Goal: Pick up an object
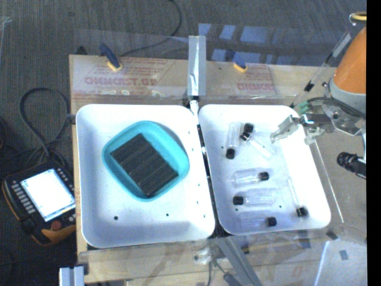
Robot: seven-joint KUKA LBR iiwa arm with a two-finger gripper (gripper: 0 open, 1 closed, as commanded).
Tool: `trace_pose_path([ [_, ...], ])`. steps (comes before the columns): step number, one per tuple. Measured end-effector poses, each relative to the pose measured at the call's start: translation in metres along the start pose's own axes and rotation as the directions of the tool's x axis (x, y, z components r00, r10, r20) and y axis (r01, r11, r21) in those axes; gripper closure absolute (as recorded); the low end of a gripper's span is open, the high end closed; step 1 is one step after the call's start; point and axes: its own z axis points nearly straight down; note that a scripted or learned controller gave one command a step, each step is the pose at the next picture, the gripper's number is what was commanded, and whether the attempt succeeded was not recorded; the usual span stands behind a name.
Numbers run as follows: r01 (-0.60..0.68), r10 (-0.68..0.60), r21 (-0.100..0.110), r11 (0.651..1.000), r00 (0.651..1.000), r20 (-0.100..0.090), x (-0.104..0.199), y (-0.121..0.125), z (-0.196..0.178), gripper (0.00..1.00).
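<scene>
Several clear vials with black caps lie scattered in the right bin (315, 177). One vial (245, 131) lies near the bin's far left, another (250, 176) at its middle, and a third (256, 222) by the front wall. My gripper (286, 130) hangs over the far right part of this bin, pointing left and down, just right of a clear vial (261, 145). Nothing can be seen held in it. The grey arm with its orange band (352, 70) comes in from the right edge.
The left bin (89, 159) holds a light blue dish (116, 145) with a black ridged block (144, 164) in it. A metal divider post (196, 70) stands behind the bins. A tablet (44, 195) and cables lie on the floor at left.
</scene>
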Motion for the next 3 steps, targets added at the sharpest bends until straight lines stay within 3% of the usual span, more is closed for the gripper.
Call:
trace_pose_path([
  [1, -0.005, 0.005, 0.001, 1.000, 1.000, 0.000, 0.015, 0.004, 0.110, 0.00],
  [2, 0.113, -0.113, -0.001, 0.994, 0.994, 0.005, 0.006, 0.093, 0.171, 0.00],
  [3, 0.155, -0.155, -0.006, 0.988, 0.988, 0.012, 0.023, 0.090, 0.173, 0.00],
])
